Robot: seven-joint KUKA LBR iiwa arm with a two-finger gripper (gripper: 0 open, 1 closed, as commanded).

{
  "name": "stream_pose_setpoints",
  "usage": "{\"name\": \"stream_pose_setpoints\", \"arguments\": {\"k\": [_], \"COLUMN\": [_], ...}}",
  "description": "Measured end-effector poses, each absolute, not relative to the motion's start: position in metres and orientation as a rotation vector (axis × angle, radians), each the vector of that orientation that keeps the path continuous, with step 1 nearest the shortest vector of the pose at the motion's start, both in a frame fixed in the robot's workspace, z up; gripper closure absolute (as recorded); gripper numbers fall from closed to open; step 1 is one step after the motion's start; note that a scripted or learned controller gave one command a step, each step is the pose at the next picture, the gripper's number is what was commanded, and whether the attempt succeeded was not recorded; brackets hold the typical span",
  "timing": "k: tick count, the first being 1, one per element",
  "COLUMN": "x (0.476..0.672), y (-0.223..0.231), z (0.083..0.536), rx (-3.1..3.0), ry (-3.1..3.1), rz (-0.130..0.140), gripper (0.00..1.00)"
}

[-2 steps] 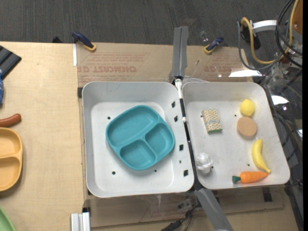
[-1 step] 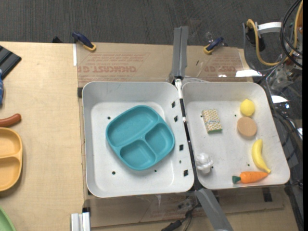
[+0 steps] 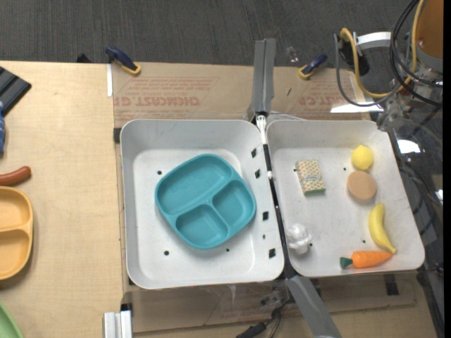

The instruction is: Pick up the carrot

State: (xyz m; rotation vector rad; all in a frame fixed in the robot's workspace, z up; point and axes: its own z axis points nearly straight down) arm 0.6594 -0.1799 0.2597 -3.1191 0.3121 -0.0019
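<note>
1. The arm [image 3: 423, 41] sits at the upper right, above the right bin's far corner; the tool's state cannot be told from this view.
2. The carrot [image 3: 368, 259] lies along the near edge of the right bin [image 3: 331, 136], green end pointing left.
3. A banana [image 3: 380, 227] lies just beside the carrot's orange tip.
4. Farther back are a tan round disc [image 3: 361, 186], a lemon [image 3: 362, 158] and a patterned sponge-like block [image 3: 310, 177]; a small white object [image 3: 298, 238] lies near the bin's left wall.
5. The left bin [image 3: 134, 189] holds a teal divided plate [image 3: 204, 201].
6. On the worktop [image 3: 63, 118] at far left sit an orange plate [image 3: 14, 234] and a sausage [image 3: 14, 175].
</note>
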Motion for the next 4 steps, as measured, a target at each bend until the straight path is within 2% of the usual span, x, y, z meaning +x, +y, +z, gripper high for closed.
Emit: {"name": "stream_pose_setpoints", "arguments": {"k": [1,2,3,4], "x": [0.659,0.650,0.660,0.659], "y": [-0.145,-0.196,-0.220,-0.206], "z": [0.215,0.273,0.293,0.228], "rx": [-3.118,-3.104,-3.104,-3.118], "ry": [0.314,0.435,0.442,0.323], "rz": [0.005,-0.005,-0.006,0.003], "gripper": [1.00,1.00,1.00,1.00]}}
